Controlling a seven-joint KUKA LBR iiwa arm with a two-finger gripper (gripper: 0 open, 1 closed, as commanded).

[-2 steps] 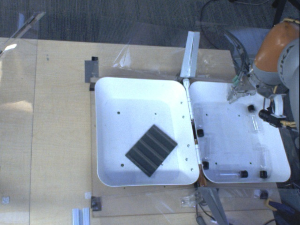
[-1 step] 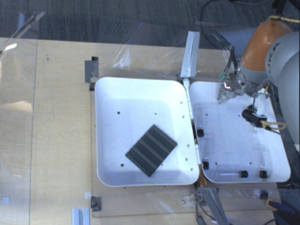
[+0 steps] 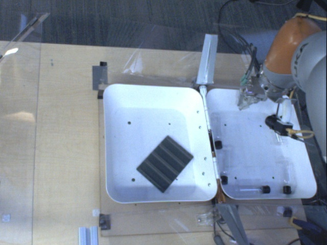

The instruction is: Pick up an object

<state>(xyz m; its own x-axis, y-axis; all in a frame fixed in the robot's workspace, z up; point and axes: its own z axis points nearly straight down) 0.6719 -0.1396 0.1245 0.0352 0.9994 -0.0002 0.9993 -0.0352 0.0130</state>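
A flat dark grey ribbed block (image 3: 165,163) lies at a slant on the floor of the left bin (image 3: 120,137), toward its near side. My gripper (image 3: 248,98) hangs over the far part of the right bin (image 3: 255,152), below the arm's orange band (image 3: 284,44). It is well to the right of the block and apart from it, on the other side of the wall between the bins. Nothing shows in the gripper.
A metal bar (image 3: 207,60) stands behind the seam between the bins. A black plug with a cable (image 3: 277,123) hangs beside the wrist over the right bin. Small black fittings (image 3: 265,189) sit along the right bin's near rim. Wooden bench lies to the left.
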